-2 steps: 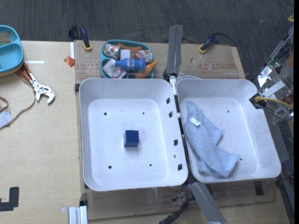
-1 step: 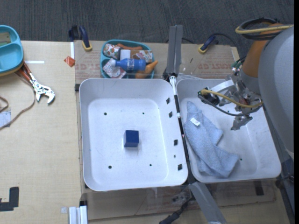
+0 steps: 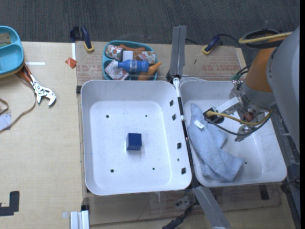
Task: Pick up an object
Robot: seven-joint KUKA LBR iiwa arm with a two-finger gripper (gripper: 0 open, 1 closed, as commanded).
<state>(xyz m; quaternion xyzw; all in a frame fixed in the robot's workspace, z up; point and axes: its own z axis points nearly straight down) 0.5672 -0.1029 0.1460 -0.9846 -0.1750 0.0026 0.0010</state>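
A small dark blue cube [image 3: 134, 141] lies near the middle of the left white bin [image 3: 90, 128]. A crumpled light blue cloth [image 3: 212, 149] with a white tag lies in the left half of the right white bin [image 3: 267, 173]. The grey arm with its orange band reaches in from the right, and my gripper [image 3: 246, 119] hangs low over the right bin's upper middle, just right of the cloth. Black and yellow cables loop from the wrist toward the cloth's top edge. Wrist and cables cover the gripper's tip.
A teal bowl [image 3: 129, 61] holding several packets and a bottle stands behind the left bin. A wrench [image 3: 42, 93] and a teal tray [image 3: 9, 49] lie on the bench at far left. Clamps [image 3: 84, 37] sit along the back edge.
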